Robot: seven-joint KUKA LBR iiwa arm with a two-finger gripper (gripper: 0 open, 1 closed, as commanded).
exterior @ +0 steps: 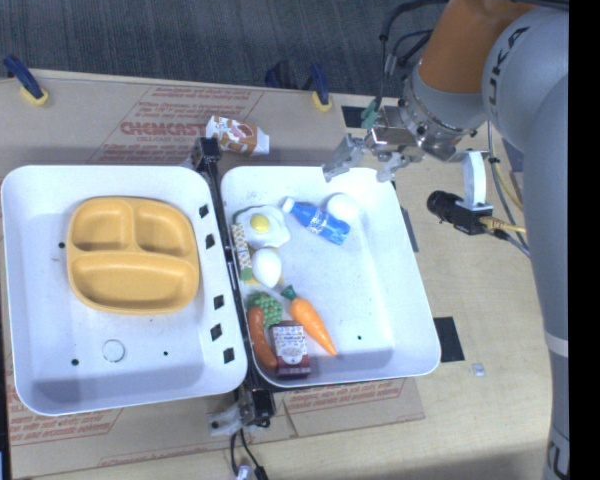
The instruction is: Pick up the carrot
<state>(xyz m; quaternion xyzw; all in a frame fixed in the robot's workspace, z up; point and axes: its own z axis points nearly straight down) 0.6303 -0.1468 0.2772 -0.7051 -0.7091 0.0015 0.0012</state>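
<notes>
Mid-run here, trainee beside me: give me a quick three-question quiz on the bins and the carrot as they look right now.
1. True or false: the carrot lies in the bin that also holds the yellow divided plate.
2. Multiple choice: the gripper is A) over the far edge of the right bin, away from the carrot; B) closed around the carrot; C) above the left bin.
3. Fill in: the blue bottle lies beside a white ____.

Key: 1 false, the carrot lies in the right bin near its front edge, the plate in the left bin; 2 A; 3 egg.
</notes>
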